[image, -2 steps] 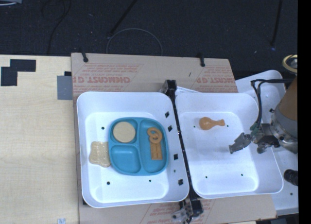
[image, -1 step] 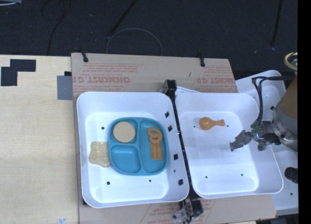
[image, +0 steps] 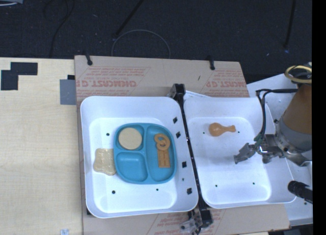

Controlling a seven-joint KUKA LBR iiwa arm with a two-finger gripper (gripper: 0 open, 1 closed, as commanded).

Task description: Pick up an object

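Pincer (image: 246, 154) low over right-hand bin (image: 224, 198), toward that bin's right side, fingers pointing left into the view. Opening of the fingers not readable at this angle; nothing visible between them. Grey arm (image: 300, 122) with orange band behind it, reaching in from the right edge.

Up and to the left of the pincer, near but clearly apart: orange drumstick-shaped toy (image: 220, 129), lying flat on the bin floor, rounded end to the left, narrow end toward the pincer's side. Sole loose item in this bin.

Far to the left of the pincer, past the black divider (image: 186, 147) between the bins: left-hand bin (image: 102, 111) with blue compartment tray (image: 135, 166). Round tan disc (image: 130, 138) in the tray's upper-left compartment. Brown pretzel-like piece (image: 162, 150) in the long right compartment, the one nearest the pincer. Lower-left compartment bare blue. Pale, crumbly-looking slab (image: 104, 161) just beyond the tray's left edge, touching or nearly touching it, farthest of all from the pincer.

Behind both bins, cardboard sheet (image: 153, 78) with red printing; light wooden bench top (image: 35, 147) further left still.
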